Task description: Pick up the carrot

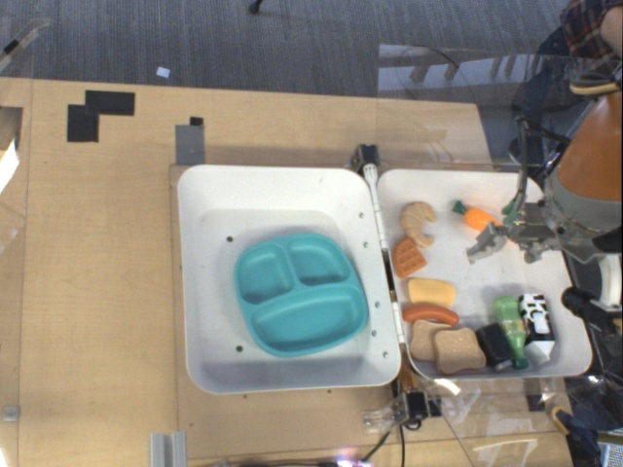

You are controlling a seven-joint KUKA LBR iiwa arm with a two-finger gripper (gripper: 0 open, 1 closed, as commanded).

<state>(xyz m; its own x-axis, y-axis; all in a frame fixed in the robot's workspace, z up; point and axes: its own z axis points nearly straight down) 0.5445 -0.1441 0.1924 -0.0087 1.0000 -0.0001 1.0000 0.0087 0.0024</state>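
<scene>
Left of the right bin (574, 363), a teal tray (302, 295) is seen. Inside, the carrot (474, 217) lies free near the far wall. Just right, the gripper (506, 233) is spread wide, empty. A misaligned closing could nudge the carrot aside.

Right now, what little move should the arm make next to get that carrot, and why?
Probably a short shift toward the camera view's left, then down. The carrot lies near the far edge of the right bin, with nothing touching it, and the gripper hangs just beside it on its right, not yet over it. Centring first should let the fingers straddle it.
</scene>
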